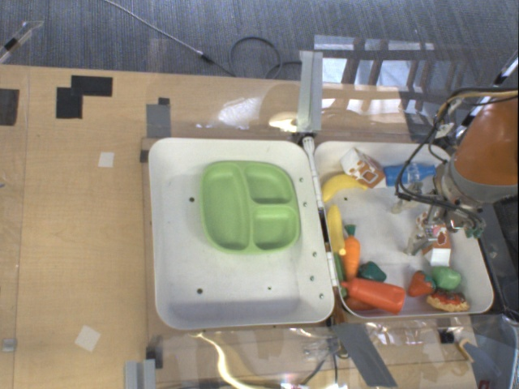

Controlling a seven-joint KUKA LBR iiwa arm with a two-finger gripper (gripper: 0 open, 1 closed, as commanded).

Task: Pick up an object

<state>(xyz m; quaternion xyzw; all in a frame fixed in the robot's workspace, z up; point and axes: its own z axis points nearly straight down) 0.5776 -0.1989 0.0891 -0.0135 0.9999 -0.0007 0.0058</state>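
The grey arm with the orange band [491,148] is reaching in from the right and is hanging over the right shallow white bin [484,254]. Its two-finger gripper [430,237] is pointing down near the right side of this bin, just above a small white block [440,257]. Whether the tool is released or clenched, I cannot tell, because the parts are too small and dark cables are crossing in front.

The objects to pick are lying in the right bin. A yellow plastic banana [340,185] is lying near the upper left corner, beside a white and brown carton [362,168] and a blue flat packet [413,173]. An orange carrot with a green top [351,257] is lying along the left wall. A long red-orange toy vegetable [376,294] is lying at the lower edge. A small red piece [420,283], a green round piece [447,279] and a brown pastry-like piece [448,301] are sitting close together in the lower right corner.

In the left white bin [174,241] a light green plastic tray with three compartments [249,205] is resting.
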